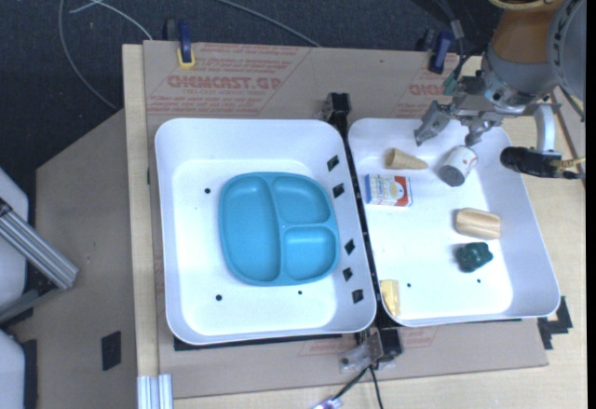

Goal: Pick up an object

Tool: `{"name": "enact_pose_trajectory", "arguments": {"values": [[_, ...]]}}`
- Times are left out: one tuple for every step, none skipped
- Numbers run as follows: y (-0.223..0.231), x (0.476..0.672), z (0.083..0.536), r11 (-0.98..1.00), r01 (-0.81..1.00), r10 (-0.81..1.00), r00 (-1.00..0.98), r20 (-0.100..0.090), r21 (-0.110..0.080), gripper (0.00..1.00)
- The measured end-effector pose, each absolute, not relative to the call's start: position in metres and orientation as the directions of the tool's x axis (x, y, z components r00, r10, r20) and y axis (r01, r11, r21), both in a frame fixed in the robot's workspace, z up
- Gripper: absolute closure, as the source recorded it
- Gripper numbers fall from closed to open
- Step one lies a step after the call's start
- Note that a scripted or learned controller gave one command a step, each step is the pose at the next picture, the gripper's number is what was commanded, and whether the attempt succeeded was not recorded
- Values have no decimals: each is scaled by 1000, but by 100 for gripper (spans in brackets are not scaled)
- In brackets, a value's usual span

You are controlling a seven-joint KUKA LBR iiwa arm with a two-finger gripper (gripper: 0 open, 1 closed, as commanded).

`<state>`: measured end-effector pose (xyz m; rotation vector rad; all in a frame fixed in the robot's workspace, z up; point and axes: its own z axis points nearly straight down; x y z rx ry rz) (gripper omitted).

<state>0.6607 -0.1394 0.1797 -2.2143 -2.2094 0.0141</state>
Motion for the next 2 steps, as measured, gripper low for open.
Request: {"name": "enact_pose_trajectory", "arguments": {"values": [[-139, 664, 189, 1, 1000, 1000, -1, 1, 0, 0], [-133, 655, 134, 1, 1000, 1000, -1, 2, -7, 0]]}}
